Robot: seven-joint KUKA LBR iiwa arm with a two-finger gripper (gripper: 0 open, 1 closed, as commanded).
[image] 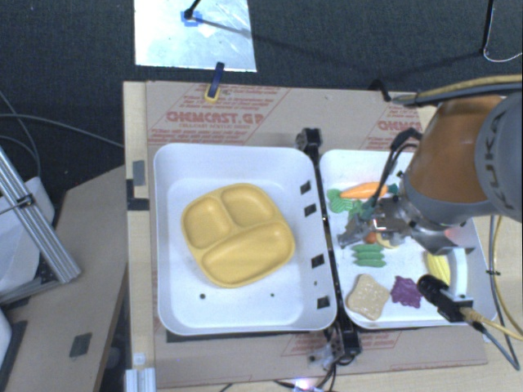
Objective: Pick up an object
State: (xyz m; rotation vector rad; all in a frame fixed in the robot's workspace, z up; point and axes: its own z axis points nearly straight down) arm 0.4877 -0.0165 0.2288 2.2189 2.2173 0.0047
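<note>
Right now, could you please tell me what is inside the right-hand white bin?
The right bin holds a toy carrot, green pea pods, a cracker, purple grapes and a yellow corn cob. The arm covers the bin's far right part.

Even, bright overhead light, glare on the foil sheet, soft shadows, slightly grainy focus throughout.

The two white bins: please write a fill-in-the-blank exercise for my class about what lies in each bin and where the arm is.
1. The yellow plate with three compartments lies in the ____ bin.
2. The gripper is over the ____ bin.
3. The carrot in the right bin is coloured ____.
4. Near the right bin's front edge, the purple grapes lie beside a slice of ____.

Missing words: left; right; orange; bread
</note>
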